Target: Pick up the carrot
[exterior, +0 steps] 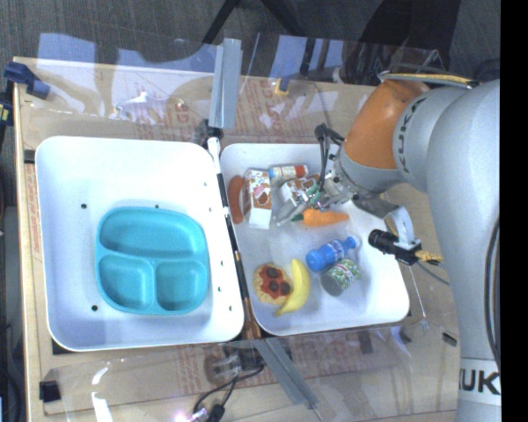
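- The carrot [325, 219] lies in the right bin [389, 304], toward its far side, pointing right, just right of a carton [259, 189].
- The gripper [301, 205] is down in that bin at the carrot's left end, touching or nearly so.
- Whether its fingers are open or closed cannot be told; they blur into clutter.
- Judged progress: the reach is made, but the carrot looks unlifted, resting on the bin floor. Grasp and lift remain.
- Nearer lie a blue bottle [332, 253], a can [341, 275], a banana [295, 288] and a pizza slice [271, 282].
- The left bin [62, 170] holds a blue tray [152, 260].
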### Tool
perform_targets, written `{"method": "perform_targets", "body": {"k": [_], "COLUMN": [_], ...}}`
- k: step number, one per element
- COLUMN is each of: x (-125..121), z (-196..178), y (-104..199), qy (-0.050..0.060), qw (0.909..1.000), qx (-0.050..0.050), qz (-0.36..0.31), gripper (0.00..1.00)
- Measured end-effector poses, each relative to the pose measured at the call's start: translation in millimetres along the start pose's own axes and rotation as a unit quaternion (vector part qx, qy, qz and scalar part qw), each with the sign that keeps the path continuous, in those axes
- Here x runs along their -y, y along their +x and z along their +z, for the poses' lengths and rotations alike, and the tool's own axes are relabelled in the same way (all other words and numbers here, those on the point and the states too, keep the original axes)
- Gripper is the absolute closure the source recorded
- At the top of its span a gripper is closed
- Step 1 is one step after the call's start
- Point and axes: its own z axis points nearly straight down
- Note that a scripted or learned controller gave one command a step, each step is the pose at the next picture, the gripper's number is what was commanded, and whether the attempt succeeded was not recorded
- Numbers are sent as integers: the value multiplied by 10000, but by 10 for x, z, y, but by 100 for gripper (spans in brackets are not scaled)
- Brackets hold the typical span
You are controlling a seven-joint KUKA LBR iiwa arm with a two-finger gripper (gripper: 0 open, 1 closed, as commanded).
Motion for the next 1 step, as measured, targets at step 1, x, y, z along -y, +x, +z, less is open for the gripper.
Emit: {"method": "perform_targets", "body": {"k": [1], "x": [314], "z": [-698], "y": [104], "qy": [13], "qw": [9979], "qx": [-10], "qz": [-652], "gripper": [0]}}
